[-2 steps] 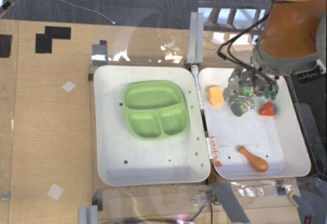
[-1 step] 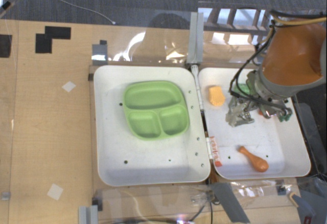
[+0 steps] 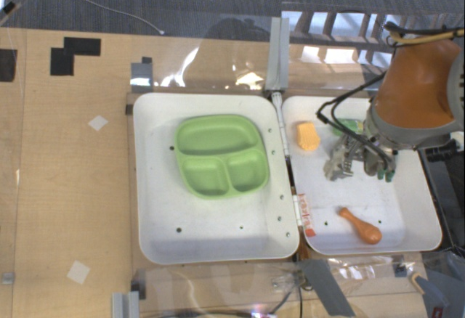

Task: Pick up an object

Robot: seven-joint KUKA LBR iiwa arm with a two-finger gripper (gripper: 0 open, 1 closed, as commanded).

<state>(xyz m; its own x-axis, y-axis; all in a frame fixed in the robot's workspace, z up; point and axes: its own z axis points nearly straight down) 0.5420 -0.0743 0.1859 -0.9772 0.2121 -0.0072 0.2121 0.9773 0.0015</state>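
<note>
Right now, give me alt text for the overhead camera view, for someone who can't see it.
A grey and orange arm reaches in from the right, its gripper low over the right bin, which holds a yellow block and an orange pear-shaped toy. The left bin holds a green divided plate.

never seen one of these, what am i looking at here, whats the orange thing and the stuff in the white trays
This is one camera fixed above a bench, looking down at a slant. The orange and grey shape is a robot arm reaching in from the right; its gripper hangs over the right bin. That bin holds a yellow block, an orange drumstick-shaped toy and something green, partly hidden under the arm. The left bin holds a green divided plate. I can't see anything held.
</note>
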